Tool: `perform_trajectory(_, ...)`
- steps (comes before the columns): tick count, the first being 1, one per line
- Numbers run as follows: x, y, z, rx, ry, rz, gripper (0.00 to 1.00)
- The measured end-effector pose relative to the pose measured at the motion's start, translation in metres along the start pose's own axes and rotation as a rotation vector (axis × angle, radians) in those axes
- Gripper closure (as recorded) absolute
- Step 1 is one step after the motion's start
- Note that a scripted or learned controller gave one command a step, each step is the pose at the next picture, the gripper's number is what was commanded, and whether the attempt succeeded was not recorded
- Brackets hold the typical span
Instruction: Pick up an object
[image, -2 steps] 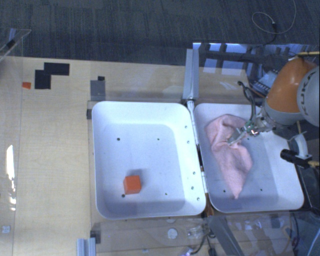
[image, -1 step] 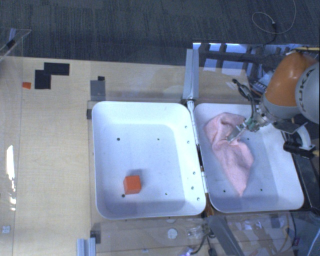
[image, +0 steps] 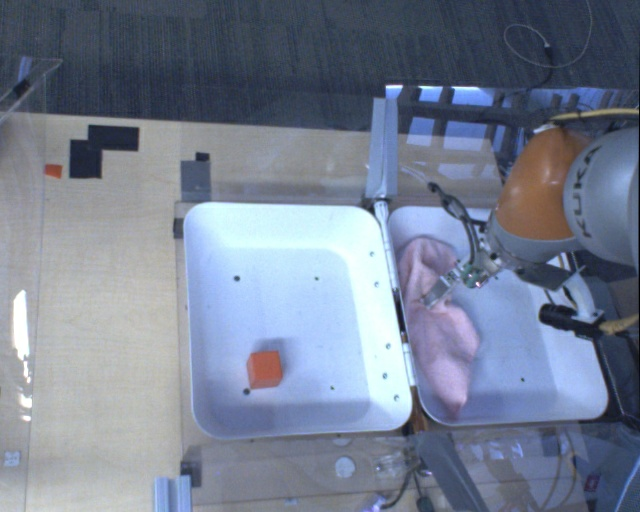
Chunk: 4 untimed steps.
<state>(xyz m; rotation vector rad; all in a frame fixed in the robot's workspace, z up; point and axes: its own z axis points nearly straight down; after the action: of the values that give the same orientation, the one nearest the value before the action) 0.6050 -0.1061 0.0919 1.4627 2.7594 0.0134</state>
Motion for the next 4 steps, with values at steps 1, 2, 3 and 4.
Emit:
perform_trajectory(1,-0.027,0.057,0.004,0.032,0.022,0.042,0.0)
perform_trajectory(2,-0.027,0.057,0.004,0.032,0.021,0.042,0.0)
perform_trajectory(3,-0.029,0.063,-0.007,0.012,0.006,0.036,1.0)
perform_trajectory(4,-0.026,0.059,-0.004,0.029,0.022,0.037,0.0)
